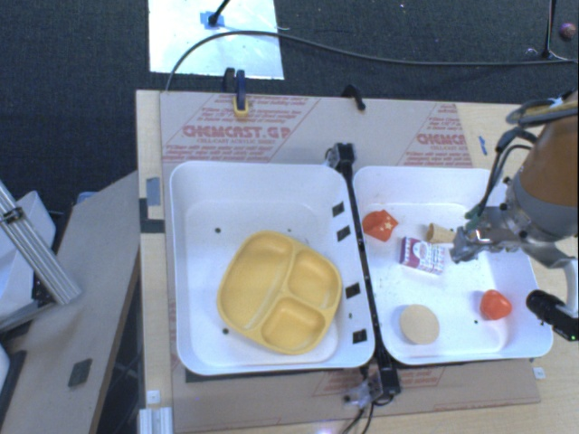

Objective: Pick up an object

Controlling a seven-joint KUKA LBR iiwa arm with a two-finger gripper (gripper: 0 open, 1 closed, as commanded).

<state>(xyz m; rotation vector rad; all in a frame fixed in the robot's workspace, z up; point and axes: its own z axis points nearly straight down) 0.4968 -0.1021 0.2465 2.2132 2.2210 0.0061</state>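
Objects for picking lie in the right bin [520, 346]: nearest the camera, a round tan disc [419, 324] and a red-orange piece [495, 305]. Further back sits a small maroon-and-white carton [422, 255], with a tan cone-like piece [440, 233] and a red block [380, 225] beyond it. The claw [465, 244] hangs just right of the carton, by the cone; whether it is open or closed cannot be told. In the left bin [194, 269] rests a yellow divided tray [280, 290]. A clamp [240, 91] sits at the bench's far edge.
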